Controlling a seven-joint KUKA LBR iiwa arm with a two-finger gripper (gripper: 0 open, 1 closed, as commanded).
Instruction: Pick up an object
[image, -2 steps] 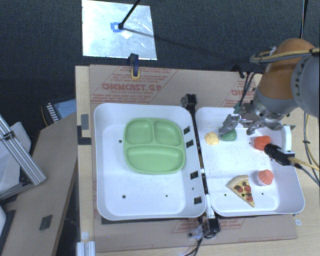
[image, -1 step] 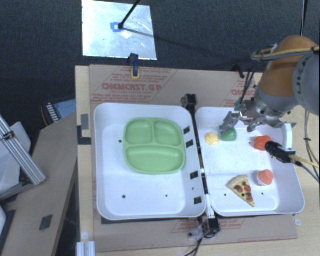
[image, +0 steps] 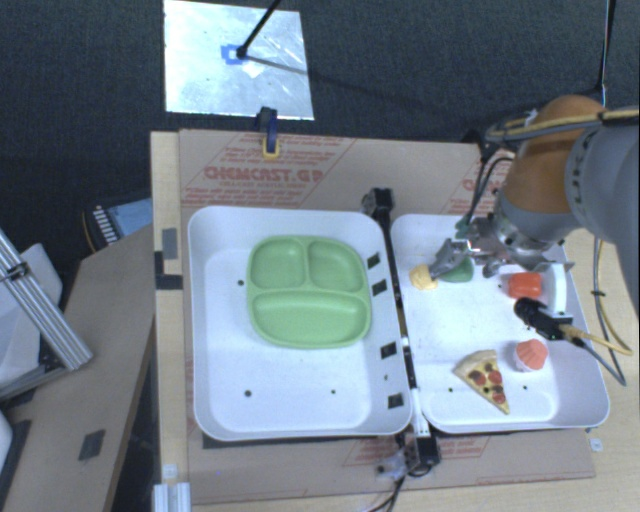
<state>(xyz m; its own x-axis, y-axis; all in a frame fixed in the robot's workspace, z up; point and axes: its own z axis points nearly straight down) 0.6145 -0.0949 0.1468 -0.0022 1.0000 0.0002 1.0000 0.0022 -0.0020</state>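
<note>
Pizza slice (image: 484, 378) at front, green toy (image: 455, 266) touching fingers (image: 450, 256)

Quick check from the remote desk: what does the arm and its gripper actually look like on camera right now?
The arm is a rounded grey body with an orange band above the wrist. Thin cables run down beside the wrist, and a yellowish one loops over the top. The gripper is a small metallic grey assembly with dark parts.

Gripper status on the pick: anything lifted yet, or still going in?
Done: the gripper is low in the right bin, at the green object beside the yellow piece. In hand: nothing visibly held. Left: grasp and lift. Pizza slice and the orange and red items lie untouched.
</note>
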